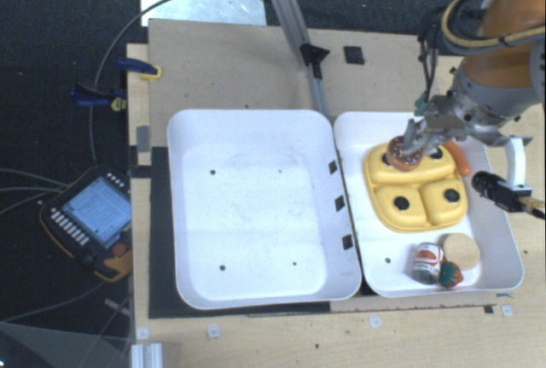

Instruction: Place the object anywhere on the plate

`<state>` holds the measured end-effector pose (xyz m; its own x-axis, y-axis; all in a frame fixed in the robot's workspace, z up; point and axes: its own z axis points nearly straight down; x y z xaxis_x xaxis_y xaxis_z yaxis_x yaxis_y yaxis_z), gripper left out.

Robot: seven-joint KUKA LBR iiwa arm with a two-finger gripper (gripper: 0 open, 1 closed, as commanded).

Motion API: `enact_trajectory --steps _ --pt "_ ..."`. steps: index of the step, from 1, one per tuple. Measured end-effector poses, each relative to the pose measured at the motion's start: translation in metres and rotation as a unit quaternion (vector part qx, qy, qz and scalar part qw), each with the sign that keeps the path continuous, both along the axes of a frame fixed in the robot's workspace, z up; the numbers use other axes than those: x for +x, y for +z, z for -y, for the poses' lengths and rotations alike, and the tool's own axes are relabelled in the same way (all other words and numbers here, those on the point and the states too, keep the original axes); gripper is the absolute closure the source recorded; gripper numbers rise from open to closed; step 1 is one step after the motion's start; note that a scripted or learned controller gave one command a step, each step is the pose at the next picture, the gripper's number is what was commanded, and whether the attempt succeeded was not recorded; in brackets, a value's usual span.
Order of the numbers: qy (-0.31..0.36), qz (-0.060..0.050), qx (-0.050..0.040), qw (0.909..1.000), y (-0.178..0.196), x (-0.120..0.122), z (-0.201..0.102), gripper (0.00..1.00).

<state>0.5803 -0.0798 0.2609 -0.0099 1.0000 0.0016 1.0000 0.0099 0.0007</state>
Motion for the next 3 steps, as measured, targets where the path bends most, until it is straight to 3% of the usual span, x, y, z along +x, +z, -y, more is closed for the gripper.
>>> enact_trajectory --steps 2,3 --pt "0.001 0.0 0.0006 1.0 -0.01 -0.001 -0.124 1.0" --pt "0.0 -0.001 0.0001 1.0 -0.036 -0.002 -0.176 1.0"
